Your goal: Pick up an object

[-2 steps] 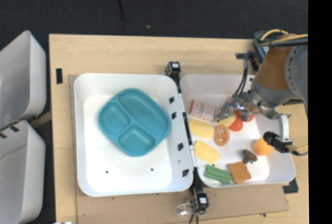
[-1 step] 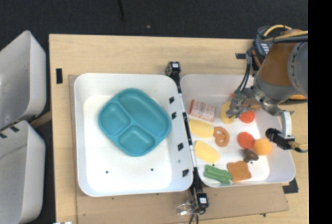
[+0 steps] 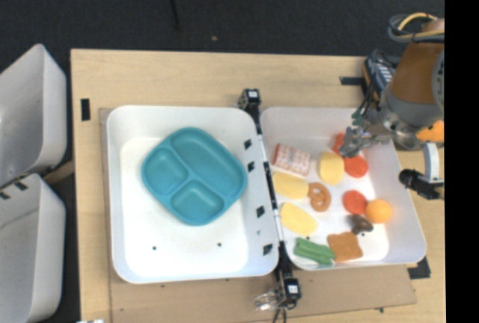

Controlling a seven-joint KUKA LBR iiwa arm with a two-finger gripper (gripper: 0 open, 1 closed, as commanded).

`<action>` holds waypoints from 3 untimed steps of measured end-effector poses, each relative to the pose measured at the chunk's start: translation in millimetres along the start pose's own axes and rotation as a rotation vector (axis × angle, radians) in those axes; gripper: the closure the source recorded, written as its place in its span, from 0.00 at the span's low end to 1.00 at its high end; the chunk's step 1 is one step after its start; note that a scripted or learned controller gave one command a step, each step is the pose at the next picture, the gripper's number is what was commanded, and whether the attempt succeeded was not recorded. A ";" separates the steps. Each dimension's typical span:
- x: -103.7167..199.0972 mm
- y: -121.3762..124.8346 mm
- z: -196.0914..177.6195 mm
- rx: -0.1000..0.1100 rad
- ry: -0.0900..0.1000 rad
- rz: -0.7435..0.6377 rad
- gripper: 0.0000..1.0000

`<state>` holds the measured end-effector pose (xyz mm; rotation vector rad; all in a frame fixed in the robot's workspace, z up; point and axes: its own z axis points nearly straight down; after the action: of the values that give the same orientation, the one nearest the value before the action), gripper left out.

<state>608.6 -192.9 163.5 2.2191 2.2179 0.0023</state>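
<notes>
Gripper [image 3: 352,143] low in right bin [image 3: 404,239], upper area; whether it is spread or pinched cannot be told. Yellow piece [image 3: 331,167] just below-left, red disc [image 3: 356,167] directly beneath.

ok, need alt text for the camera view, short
A grey arm with an orange band reaches in from the right, its claw low over the right bin, above small toy foods including a yellow piece and a red piece. The left bin holds a blue divided plate.
</notes>
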 end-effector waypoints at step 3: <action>38.1 -17.7 -70.0 0.004 0.001 -0.004 1.00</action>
<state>590.6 -154.7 233.3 2.2173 2.2245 -0.0016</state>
